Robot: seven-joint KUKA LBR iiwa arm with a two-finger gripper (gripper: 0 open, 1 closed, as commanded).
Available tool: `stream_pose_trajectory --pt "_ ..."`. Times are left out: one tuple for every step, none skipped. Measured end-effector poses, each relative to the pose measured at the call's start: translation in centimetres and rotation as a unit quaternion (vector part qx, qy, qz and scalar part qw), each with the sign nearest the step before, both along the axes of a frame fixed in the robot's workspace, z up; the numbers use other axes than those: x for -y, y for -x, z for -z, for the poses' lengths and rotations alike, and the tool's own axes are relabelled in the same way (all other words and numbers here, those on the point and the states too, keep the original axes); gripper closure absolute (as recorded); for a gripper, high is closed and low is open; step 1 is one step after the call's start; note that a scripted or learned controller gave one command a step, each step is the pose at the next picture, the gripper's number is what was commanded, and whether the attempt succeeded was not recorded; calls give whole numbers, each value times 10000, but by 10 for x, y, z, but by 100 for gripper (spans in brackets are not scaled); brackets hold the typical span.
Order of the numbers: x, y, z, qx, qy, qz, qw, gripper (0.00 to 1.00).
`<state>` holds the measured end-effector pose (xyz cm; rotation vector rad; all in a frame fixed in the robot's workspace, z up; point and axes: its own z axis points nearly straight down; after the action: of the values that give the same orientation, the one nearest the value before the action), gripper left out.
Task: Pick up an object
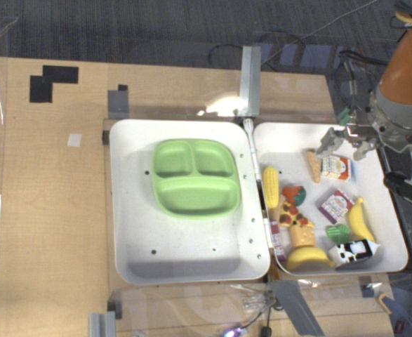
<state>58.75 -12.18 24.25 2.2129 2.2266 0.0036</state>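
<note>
I see the arm [402, 76] reaching in from the right, gripper [346, 140] over the upper part of the right bin [283, 142]. Fingers [328, 143] spread apart w/ nothing between them, hovering just above a small white/red carton [334, 167]. Nearby in that bin: corn cob [269, 186], purple packet [335, 206], banana [361, 220], green toy [340, 232], black & white cow toy [353, 252], yellow piece [308, 257]. Left bin [132, 188] holds a green divided tray [194, 176], flat, approx centre. Both bins sit on the table [51, 188]
</note>
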Motion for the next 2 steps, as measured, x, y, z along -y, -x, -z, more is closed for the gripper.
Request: stream_pose_trajectory --pt "-1 -2 -12 24 -2 -19 10000 100" --pt "-1 -2 -11 23 -1 -18 10000 0"
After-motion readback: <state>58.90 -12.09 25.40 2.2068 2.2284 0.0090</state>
